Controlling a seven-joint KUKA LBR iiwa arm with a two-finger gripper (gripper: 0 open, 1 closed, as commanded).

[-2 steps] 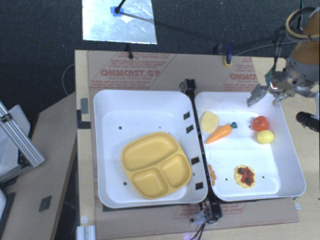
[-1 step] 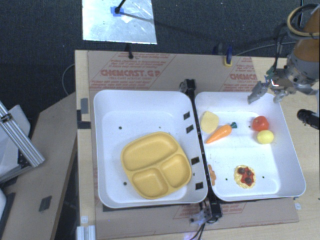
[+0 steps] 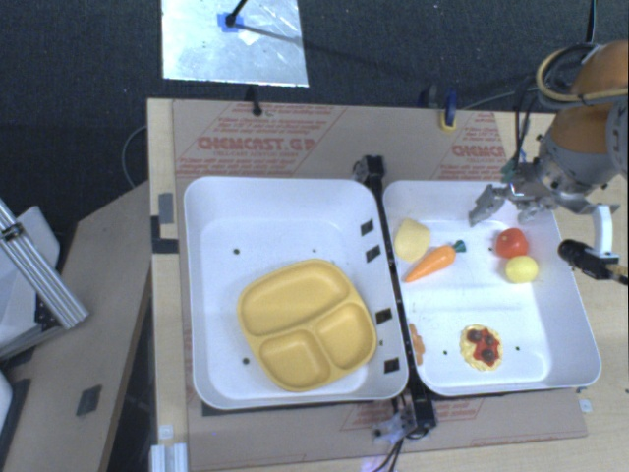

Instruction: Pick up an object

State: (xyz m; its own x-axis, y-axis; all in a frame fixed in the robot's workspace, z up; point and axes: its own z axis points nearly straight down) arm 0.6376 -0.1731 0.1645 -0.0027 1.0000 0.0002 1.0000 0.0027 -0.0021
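The right bin (image 3: 550, 362) holds a pale yellow lump (image 3: 413, 238), an orange carrot (image 3: 432, 262), a red tomato (image 3: 511, 242), a yellow lemon (image 3: 522, 269) and a small toy pizza (image 3: 482, 347). My gripper (image 3: 503, 210) hangs over the bin's far side, just above and behind the tomato. Its fingers (image 3: 484, 207) are spread open with nothing between them. It touches none of the objects.
A yellow divided tray (image 3: 307, 323) lies in the left bin (image 3: 216, 264). A small orange-brown piece (image 3: 417, 343) sits at the right bin's left wall. A black divider (image 3: 385, 264) runs between the bins. A foil sheet (image 3: 234, 28) lies beyond the bench.
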